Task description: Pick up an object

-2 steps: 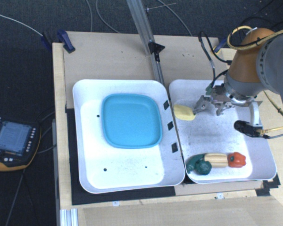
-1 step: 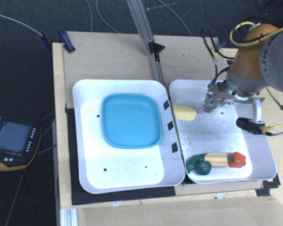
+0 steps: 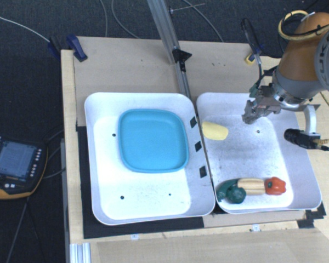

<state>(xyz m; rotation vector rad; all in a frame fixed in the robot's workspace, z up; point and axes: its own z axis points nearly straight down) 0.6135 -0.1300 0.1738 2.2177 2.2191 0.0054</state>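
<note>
In the right bin [image 3: 296, 163] the gripper [image 3: 256, 113] hangs over bare floor, nothing between its fingers, their spread too blurred to tell; the yellow piece [image 3: 215, 131] lies well left by the wall, so closing here would likely catch nothing.

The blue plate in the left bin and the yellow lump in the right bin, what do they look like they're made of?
The blue plate looks like moulded plastic: one even colour, smooth satin surface, rounded raised rim. The yellow lump seems soft plastic or foam, matte with rounded edges; the view is too coarse to say which.
</note>
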